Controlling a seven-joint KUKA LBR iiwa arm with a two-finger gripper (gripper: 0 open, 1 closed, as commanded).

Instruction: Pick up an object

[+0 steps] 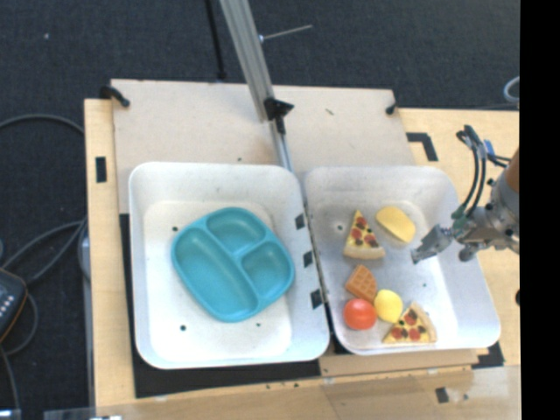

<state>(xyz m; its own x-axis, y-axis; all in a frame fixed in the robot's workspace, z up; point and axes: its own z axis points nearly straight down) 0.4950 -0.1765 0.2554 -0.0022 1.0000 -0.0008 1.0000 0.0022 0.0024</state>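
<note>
The right bin (464, 300) holds several toy foods. A pizza slice (362, 234) and a yellow block (396, 224) lie toward the back. A brown waffle (360, 283), a red tomato (358, 314), a yellow lemon (388, 304) and a second pizza slice (409, 325) sit near the front. My gripper (448, 247) hangs over the right part of this bin, to the right of the yellow block and apart from it. Its fingers stand open with nothing between them.
The left bin (153, 322) bears a blue divided plate (232, 262). A slanted metal rail (249, 51) rises from behind the bins. Cables (477, 169) trail off the arm at the right edge.
</note>
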